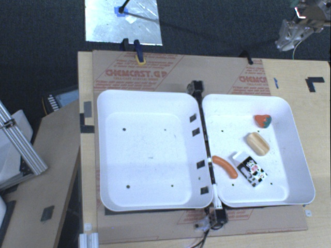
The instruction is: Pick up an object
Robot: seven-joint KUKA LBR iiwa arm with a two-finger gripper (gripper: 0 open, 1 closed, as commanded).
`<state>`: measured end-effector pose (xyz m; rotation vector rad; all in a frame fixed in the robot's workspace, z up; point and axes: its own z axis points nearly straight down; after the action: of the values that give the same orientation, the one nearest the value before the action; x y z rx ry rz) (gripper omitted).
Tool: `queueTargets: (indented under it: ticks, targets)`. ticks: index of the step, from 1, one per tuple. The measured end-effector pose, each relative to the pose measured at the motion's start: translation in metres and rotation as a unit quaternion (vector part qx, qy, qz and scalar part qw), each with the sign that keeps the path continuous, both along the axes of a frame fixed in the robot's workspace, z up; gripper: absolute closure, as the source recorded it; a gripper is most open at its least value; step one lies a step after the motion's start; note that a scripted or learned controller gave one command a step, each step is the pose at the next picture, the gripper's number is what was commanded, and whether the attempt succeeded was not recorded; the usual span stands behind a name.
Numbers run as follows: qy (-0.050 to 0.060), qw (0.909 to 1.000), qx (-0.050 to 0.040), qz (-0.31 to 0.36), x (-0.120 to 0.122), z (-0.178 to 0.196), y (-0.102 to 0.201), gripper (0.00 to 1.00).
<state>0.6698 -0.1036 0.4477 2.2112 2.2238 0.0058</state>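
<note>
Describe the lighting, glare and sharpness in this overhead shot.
Camera view: even, soft light with faint shadows; the white bins are bright, nearly washed out; glare patches on the metal sheet at top; the gripper in the upper right corner looks blurred; the hot dog and bread roll are fairly sharp.

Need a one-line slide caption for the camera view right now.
Gripper hangs beyond the right bin, which holds a sausage, bread roll, strawberry and cow-print box.
</note>
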Motion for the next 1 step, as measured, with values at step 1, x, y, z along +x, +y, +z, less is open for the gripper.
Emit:
queueTargets:
  ticks: [1]
  targets:
    - [-0.003,1.0,0.0009,0.003,-0.0013,0.0936,0.0805,1.0]
